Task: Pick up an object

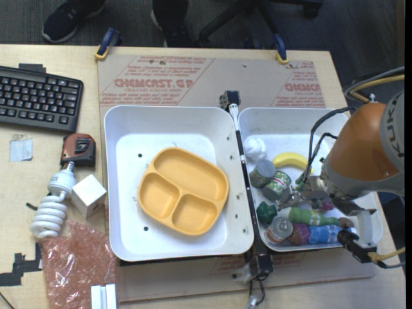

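Observation:
The right bin holds several small objects. A yellow banana lies near a white item, a grey can and a green-labelled can. Nearer the front are a dark green piece, a red-rimmed can, a green bottle and a blue and purple item. My gripper hangs low over the middle of this pile, under the orange wrist band, just right of the green-labelled can. The arm hides what lies beneath it.
A yellow divided plate lies in the left bin. Left of the bins are a keyboard, a tape measure, a white cube, a spiral bulb and a pink bag. Cables run along the arm's right side.

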Robot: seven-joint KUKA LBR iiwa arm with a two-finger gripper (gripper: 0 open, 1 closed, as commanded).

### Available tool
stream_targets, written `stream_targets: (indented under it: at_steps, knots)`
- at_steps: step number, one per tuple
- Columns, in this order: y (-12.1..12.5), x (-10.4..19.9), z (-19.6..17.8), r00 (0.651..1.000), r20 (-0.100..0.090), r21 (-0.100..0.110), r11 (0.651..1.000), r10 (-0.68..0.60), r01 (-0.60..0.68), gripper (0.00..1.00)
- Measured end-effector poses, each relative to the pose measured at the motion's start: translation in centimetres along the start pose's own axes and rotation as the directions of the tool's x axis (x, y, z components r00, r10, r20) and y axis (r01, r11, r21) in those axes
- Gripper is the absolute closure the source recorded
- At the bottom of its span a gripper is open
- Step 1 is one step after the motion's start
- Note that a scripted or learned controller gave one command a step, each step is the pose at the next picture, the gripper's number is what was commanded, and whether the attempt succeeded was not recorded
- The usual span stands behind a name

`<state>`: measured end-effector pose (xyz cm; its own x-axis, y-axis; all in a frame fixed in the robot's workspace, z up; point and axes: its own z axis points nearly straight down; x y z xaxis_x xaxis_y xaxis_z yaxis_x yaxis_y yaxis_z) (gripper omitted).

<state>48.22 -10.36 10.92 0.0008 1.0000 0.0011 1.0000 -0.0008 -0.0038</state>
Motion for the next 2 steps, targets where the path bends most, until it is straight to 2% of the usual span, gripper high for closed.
stream_targets:
  at_steps: [1, 2]
  knots:
    - [-0.45, -1.00, 1.98, 1.000, 0.000, 0.000, 1.000, 0.000, 0.000, 0.00]
    - [-0.31, -1.02, 1.29, 1.000, -0.001, 0.001, 1.000, 0.002, -0.002, 1.00]
